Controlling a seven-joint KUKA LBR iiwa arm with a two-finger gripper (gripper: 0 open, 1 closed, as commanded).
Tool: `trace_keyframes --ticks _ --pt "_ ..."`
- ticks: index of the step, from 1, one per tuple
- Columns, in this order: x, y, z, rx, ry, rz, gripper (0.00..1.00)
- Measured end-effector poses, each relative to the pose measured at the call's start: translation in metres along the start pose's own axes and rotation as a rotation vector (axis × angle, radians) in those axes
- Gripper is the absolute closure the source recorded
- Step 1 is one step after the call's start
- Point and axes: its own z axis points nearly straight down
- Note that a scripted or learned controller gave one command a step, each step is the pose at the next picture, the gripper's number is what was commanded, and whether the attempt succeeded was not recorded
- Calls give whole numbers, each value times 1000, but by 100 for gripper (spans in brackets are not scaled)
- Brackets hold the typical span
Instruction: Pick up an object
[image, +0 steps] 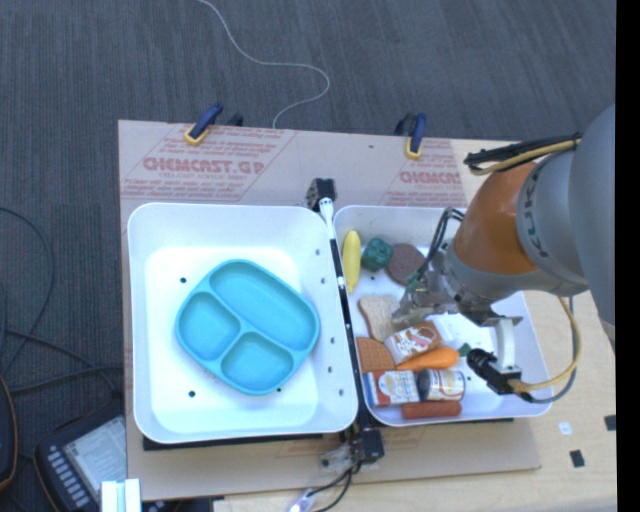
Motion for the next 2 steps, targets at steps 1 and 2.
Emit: trace_keyframes --ticks 1,2 --pt "0 -1 1 3 0 -1 0" --pt "1 0 -9 3 1 -1 100"
